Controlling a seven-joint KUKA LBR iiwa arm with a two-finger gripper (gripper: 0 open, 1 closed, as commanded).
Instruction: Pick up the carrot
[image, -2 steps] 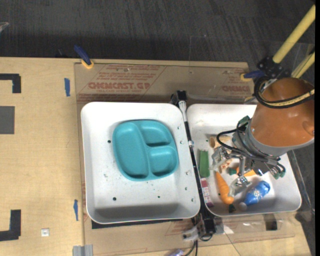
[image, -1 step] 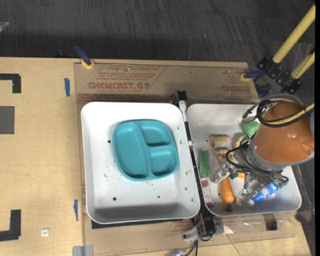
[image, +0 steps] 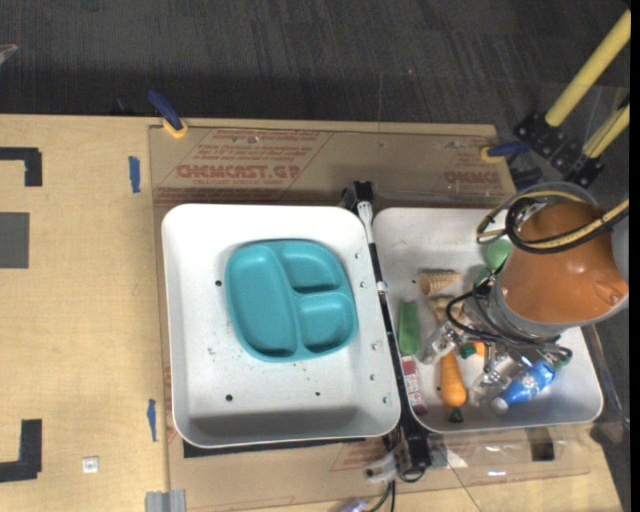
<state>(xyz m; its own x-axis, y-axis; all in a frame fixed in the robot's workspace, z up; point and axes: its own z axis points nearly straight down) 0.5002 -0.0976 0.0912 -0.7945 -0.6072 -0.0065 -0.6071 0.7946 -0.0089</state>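
A bench covered in brown cardboard (image: 80, 300) held two shallow white bins side by side, seen from above at a slant.

The left bin (image: 190, 380) held a teal plate (image: 290, 297) with three compartments, lying flat near the middle.

The right bin (image: 400, 235) held several small items. The carrot (image: 453, 379), orange and short, lay near the bin's front wall, pointing roughly front to back, with a small green bit just beside its near end. A green stick (image: 408, 327) lay to the carrot's left, along the bin's left wall. A tan piece (image: 437, 282) sat farther back. A blue item (image: 528, 384) lay to the carrot's right.

The arm (image: 555, 265), with its orange band, reached in from the right and hung over the right bin, covering much of it. The gripper (image: 480, 365) sat low among cables, just right of the carrot. Metal parts and wires crowded around it, so it was not possible to tell whether the claw was open or closed. The carrot appeared to lie beside the claw.
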